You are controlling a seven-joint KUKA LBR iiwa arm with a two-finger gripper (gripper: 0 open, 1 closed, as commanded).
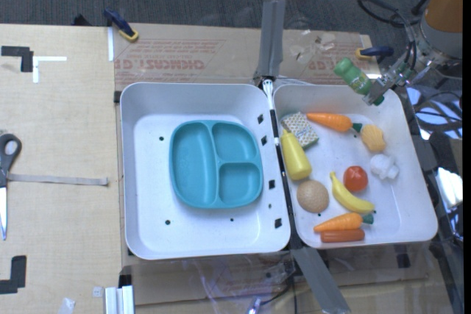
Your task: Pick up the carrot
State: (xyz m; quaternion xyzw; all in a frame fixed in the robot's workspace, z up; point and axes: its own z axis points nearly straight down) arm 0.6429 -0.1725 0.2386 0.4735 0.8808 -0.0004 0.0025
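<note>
The gripper [379, 93] grasps a green bottle [352, 76] at the right bin's [412, 158] 1 o'clock rim. Step: approach. Next, release it and reach the carrot [330, 121] at 12 o'clock.

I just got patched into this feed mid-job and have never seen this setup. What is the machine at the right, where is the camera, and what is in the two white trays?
The single camera sits above the bench, looking down at a slant. At the right edge is a grey robot arm with an orange band; its two-finger gripper hangs over the back rim of the right white bin, beside a green bottle-like object. I cannot tell whether it grips that.

The left white bin holds a teal divided plate.

The right bin holds toy food: an orange carrot with a green tip near the back, a second orange carrot at the front, a yellow banana, a red tomato, a yellow bottle shape and a tan egg-like ball.
</note>
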